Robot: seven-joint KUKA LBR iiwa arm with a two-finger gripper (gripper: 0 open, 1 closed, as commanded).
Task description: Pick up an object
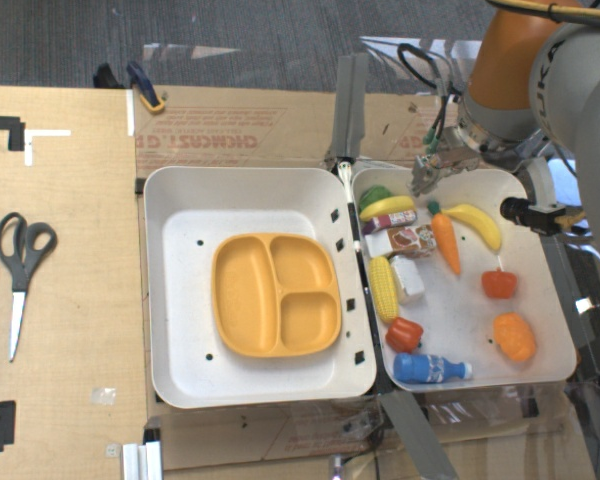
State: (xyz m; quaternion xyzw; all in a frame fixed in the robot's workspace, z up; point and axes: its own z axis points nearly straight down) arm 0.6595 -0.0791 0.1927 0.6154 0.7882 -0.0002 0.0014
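A: What's on the left?
B: Scissors (20,258) on the bench, then a yellow divided plate (277,295) in the left bin (170,268).
A: And the right bin (540,363)?
B: Corn (383,286), carrot (445,243), banana (477,223), blue bottle (430,369). A green item behind them is mostly hidden.
A: The gripper (427,175)?
B: Above the bin's far edge, too blurred; I cannot tell its state.

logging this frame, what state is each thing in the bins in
pincer: above the right bin's far edge, holding nothing visible
yellow tray: flat in the left bin, compartments bare
carrot: lying flat, tip toward the near side
blue bottle: on its side, cap on
corn cob: lying flat
bananas: two, lying apart, unpeeled
scissors: closed, on the bench
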